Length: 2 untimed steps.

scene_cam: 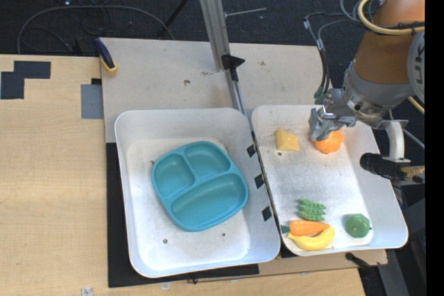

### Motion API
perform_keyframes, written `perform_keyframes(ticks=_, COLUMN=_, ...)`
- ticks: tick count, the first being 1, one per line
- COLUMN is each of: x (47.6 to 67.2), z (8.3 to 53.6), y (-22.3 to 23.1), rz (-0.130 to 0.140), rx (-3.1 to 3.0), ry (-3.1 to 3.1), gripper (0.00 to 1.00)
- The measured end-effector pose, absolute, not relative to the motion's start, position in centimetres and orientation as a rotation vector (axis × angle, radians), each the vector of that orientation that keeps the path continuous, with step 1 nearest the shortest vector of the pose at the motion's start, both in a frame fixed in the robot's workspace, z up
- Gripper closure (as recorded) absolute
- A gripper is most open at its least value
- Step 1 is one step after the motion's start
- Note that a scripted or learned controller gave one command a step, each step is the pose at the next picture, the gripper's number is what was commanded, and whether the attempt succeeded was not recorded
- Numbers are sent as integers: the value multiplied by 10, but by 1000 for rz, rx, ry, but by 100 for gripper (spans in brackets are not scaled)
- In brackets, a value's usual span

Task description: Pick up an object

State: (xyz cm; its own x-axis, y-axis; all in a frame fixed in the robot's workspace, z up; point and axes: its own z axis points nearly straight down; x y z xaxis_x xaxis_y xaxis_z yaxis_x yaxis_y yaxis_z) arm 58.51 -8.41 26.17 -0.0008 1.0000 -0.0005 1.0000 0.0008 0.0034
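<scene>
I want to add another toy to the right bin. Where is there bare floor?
The right bin has a bare middle, between the yellow block above and the green pod below. Its near edge is crowded: carrot, banana, green ball. The gripper sits over the orange toy.

No readable text, labels, brands, nos. or signs anywhere in frame. Light wooden surface (48, 170) at left: plain, w/ dark square patches, no lettering. Teal plastic divided tray (200, 185) at lower centre & two shallow white bins (132, 128): unmarked.
</scene>
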Motion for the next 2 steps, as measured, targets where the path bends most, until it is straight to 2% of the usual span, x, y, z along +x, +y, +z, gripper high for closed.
perform_keyframes(ticks=1, x=598, z=258, y=-24, rz=-1, rx=2218, ry=2226, gripper=100)
perform_keyframes(ticks=2, x=603, z=254, y=20, rz=-1, rx=2218, ry=2227, gripper=100)
